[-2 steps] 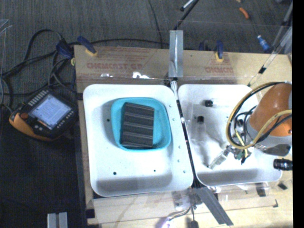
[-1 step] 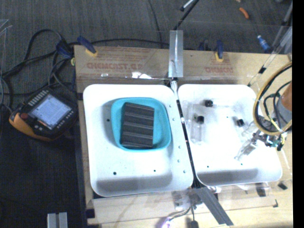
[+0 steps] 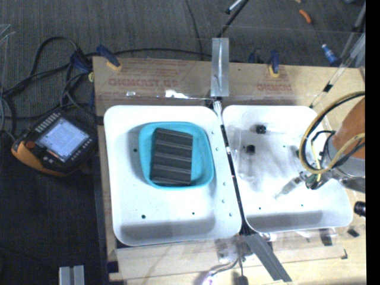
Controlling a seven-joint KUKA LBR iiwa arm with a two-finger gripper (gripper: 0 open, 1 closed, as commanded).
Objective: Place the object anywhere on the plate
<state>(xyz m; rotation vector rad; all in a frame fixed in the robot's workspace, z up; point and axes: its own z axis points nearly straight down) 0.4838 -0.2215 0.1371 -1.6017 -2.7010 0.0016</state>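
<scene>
Dark ridged block [image 3: 172, 155] lies on the blue plate [image 3: 204, 159] in the left bin [image 3: 119, 177].
Placement looks done, so the step in hand reads as retreat: the arm [image 3: 350, 136] sits over the right bin [image 3: 279, 209], and whether its gripper [image 3: 310, 181] is parted cannot be told. Next it need only clear the bench.
</scene>
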